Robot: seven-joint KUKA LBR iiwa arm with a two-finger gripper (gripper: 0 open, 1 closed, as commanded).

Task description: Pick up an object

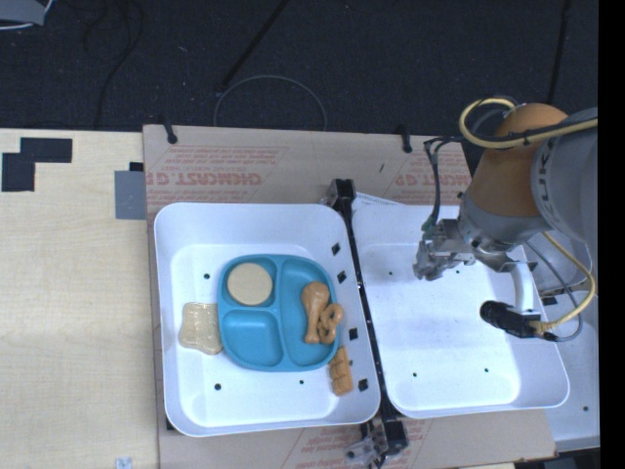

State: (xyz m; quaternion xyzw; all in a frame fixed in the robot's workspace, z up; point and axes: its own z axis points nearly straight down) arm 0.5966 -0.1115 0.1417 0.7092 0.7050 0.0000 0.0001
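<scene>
A blue divided plate [256, 338] lies in the left bin [186, 233]. A round tan cookie [248, 283] sits in its upper left compartment, and a brown pretzel-like piece [319, 312] lies in its right compartment. A pale bread slice [200, 327] rests on the bin floor just left of the plate. A small brown piece [341, 370] lies by the plate's lower right corner. My gripper [431, 262] hangs over the upper part of the right bin [469, 379], far from all these objects. Nothing shows between its fingers.
A black divider [356, 301] runs between the two bins. A black cable end [508, 318] and looping hoses hang beside the arm over the right bin's right side. Cardboard [244, 164] lies under the bins.
</scene>
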